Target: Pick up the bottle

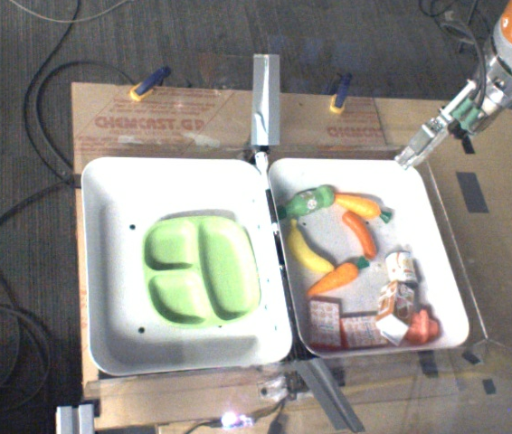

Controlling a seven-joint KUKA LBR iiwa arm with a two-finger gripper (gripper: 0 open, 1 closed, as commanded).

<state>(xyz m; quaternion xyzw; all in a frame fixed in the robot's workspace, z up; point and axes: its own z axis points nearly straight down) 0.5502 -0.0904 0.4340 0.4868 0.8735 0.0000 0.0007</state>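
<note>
The gripper point(410, 156) hovers at the right bin's point(446, 242) far corner, finger gap unreadable; approach the green bottle point(308, 202) squarely, avoiding the banana point(308, 251).

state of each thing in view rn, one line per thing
end effector: above the right bin's far right corner, holding nothing
green bottle: lying on its side, far left of right bin
banana: lying flat beside the bottle
carrots: lying loose mid-bin
small cartons: tumbled in the near right corner
green tray: sitting flat in left bin
</note>
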